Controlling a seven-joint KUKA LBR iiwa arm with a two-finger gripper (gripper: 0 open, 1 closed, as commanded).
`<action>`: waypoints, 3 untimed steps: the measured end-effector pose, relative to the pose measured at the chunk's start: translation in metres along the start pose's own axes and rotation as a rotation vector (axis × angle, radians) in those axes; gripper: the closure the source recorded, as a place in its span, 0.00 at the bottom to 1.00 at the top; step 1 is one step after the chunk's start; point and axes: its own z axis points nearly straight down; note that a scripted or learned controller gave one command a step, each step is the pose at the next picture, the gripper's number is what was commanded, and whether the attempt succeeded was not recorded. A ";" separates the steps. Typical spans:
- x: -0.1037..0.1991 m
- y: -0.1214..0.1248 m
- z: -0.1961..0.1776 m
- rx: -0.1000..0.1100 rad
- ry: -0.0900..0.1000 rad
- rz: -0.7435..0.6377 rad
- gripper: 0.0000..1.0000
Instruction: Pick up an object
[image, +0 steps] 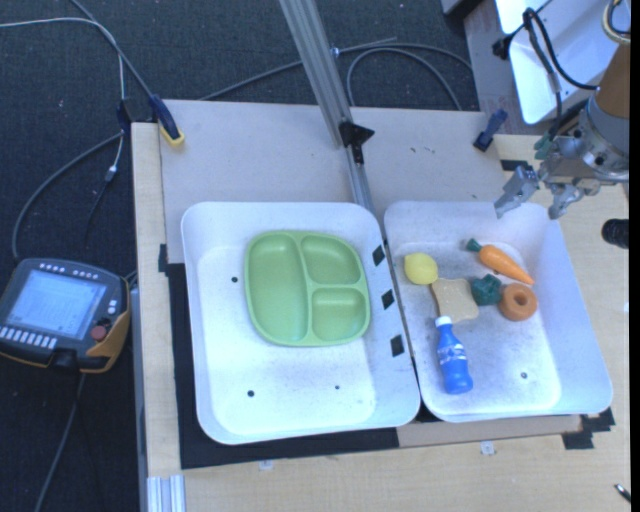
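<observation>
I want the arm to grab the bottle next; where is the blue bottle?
The blue bottle lies in the right bin, near its front-left, just below the tan sponge.

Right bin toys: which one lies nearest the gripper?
The orange plastic carrot with the green top; it lies at the bin's far side, closest below the gripper.

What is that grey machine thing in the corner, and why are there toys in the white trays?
That is a robot arm. Its hand hangs open over the top edge of the right bin, holding nothing. A camera above the bench looks down at a slant. The right bin holds toy food: a yellow lemon, a carrot, a donut, a slice of bread, a small green piece and a blue bottle. The left bin holds a green plate with three sections. The robot's job is to pick up one object. The grey box on the floor looks like its controller.
</observation>
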 end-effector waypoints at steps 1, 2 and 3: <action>-0.002 -0.002 0.042 0.004 0.001 0.001 0.00; 0.007 -0.009 0.096 0.006 0.002 0.000 0.00; 0.003 -0.002 0.143 0.005 0.001 0.000 0.00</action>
